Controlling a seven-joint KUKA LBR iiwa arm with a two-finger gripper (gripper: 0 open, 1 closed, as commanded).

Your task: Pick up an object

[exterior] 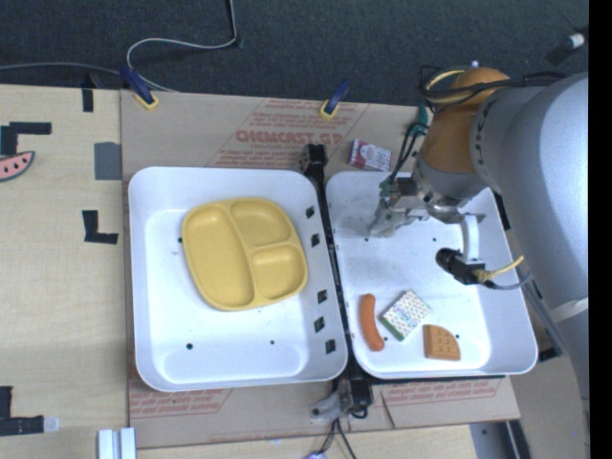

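Lighting: even, bright overhead; you see soft shadows only. White bins (153,256) slightly glary. Arm (545,161) near your right edge blurred; overall focus soft, grainy.

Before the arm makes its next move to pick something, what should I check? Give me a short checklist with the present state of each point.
1. Objects lie in the right bin: hot dog, patterned packet, orange piece: ok.
2. The three lie apart from each other: ok.
3. Gripper is above one of them: not ok, it is over bare floor near the bin's far end.
4. Nothing between the jaws: cannot tell.
5. Yellow tray is in the left bin, out of the way: ok.
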